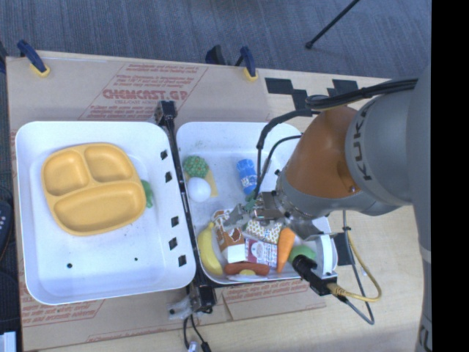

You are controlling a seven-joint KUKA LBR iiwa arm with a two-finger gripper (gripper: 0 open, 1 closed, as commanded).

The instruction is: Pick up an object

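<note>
Tool (245, 215) just above food carton (253, 251)

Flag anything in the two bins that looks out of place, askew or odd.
Nothing is spilled or broken. The yellow divided tray lies askew in the left bin, hiding most of a green item. In the right bin, the banana, carrot and cartons crowd the near end under the gripper.

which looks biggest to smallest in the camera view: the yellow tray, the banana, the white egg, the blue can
1. yellow tray, by far the largest
2. banana, though partly hidden under the pile
3. white egg and blue can look much alike in size, so I won't rank them
</note>
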